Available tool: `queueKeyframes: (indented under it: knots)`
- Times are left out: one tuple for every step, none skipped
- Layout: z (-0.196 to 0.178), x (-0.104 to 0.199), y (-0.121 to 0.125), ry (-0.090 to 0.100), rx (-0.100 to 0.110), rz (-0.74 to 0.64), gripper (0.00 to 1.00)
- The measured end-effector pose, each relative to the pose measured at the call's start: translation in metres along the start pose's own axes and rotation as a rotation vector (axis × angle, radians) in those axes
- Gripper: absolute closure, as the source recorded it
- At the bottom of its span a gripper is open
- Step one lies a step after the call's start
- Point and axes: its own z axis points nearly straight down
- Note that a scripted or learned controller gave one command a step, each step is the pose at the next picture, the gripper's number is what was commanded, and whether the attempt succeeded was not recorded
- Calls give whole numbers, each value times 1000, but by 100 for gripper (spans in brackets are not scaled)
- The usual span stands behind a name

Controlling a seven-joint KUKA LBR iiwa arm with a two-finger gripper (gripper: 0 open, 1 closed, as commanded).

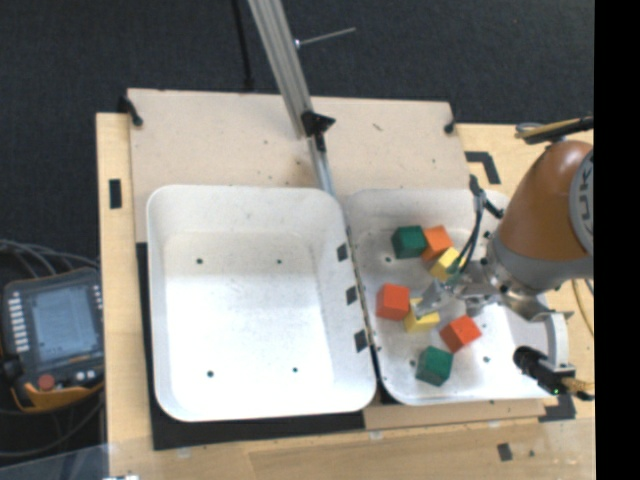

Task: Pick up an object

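Several small blocks lie in the right bin (400, 393). A green block (408, 240) and an orange block (437, 238) sit at the back, with a yellow block (447, 261) just in front of them. An orange-red block (393, 301) lies to the left, touching a flat yellow piece (422, 319). A red-orange block (460, 333) and a second green block (434, 365) lie nearer the front. My gripper (440, 293) hangs low in the middle of this cluster, between the yellow block and the flat yellow piece. No block is visibly held.
The left bin (160, 268) adjoins the right one along a shared rim (355, 298). A slanted metal pole (285, 58) rises behind the bins. A teach pendant (55, 328) lies off the bench at the left. The arm's body (545, 218) covers the right bin's right side.
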Motion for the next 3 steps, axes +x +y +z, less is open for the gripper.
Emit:
queueKeyframes:
  knots:
    - [35, -3, 4, -11, -23, 0, 0]
    - [60, -5, 7, -2, -13, -1, 0]
    - [50, -6, 7, -2, -15, 7, 100]
